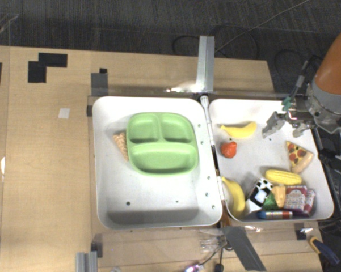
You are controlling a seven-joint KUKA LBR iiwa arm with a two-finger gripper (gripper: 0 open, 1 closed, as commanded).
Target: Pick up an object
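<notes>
While the left shallow white bin (110,169) holds a green 3-compartment plastic plate (160,142) at frame centre, with a tan waffle-textured piece (121,145) tucked at its left edge, the right white bin (255,109) carries the loose toys: 1 small red tomato (229,149), 3 yellow bananas (240,130), a pizza slice (298,155). At upper right, the two-finger gripper (283,123) hangs over that bin, fingers spread, gripping nothing.
</notes>
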